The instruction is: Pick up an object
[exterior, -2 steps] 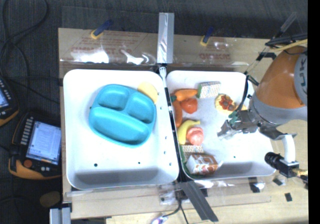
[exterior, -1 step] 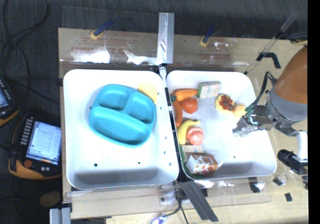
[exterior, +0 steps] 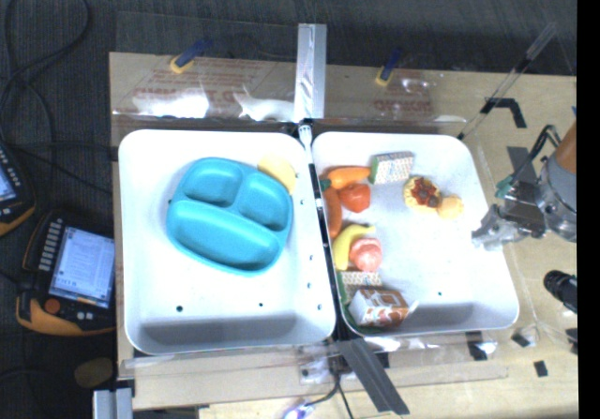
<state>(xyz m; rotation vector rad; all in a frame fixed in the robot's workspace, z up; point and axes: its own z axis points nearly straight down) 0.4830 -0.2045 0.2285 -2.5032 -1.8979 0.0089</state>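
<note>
The two shallow white bins, the left bin (exterior: 141, 248) and the right bin (exterior: 469, 258), look like smooth moulded plastic with a soft sheen, and the bright blue divided tray (exterior: 230, 213) in the left one is glossy plastic with rounded, unbroken surfaces. The small toy foods in the right bin, among them an orange carrot-shaped piece (exterior: 345, 174) and a yellow banana-shaped piece (exterior: 345, 241), appear to be smooth plastic, while the printed red-and-brown carton (exterior: 380, 306) looks like coated paper. The pale bench top (exterior: 441, 94) reads as matt wood, and the upright silver bar (exterior: 310, 70) behind the bins looks like brushed metal.
</note>
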